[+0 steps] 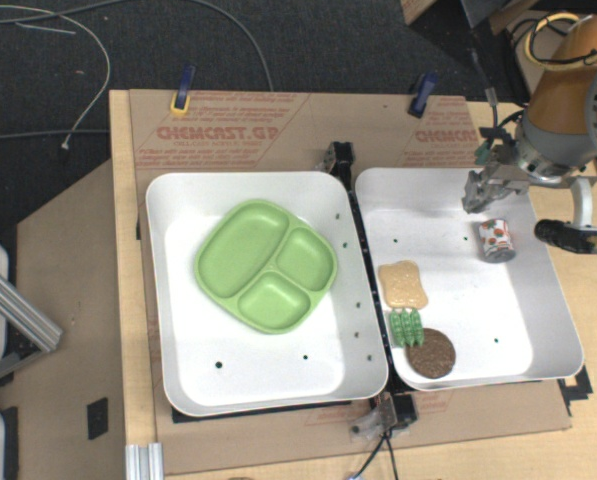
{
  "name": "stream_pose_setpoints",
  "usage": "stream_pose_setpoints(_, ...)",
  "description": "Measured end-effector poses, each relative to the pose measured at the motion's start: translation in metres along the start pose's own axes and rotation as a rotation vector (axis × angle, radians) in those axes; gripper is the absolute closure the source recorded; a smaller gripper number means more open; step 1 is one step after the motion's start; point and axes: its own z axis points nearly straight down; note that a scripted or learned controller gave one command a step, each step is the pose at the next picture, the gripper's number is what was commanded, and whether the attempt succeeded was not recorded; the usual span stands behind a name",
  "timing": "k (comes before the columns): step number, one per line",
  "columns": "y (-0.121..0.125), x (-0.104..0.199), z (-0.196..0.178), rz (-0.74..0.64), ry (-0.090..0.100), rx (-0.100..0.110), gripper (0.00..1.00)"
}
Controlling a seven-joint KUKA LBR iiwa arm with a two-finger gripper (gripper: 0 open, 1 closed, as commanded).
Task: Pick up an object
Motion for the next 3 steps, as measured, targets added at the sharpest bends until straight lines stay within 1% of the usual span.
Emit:
stream_pose_setpoints(1,0.007,0.001,-0.046,-0.001,0.000,-0.001,1.00)
stream_pose_setpoints(2,0.009,0.001,-0.076,-0.001,0.000,0.000,1.00)
stream_pose_setpoints(3,-0.014,0.060,-0.073,-0.006,0.005,0.008,1.00)
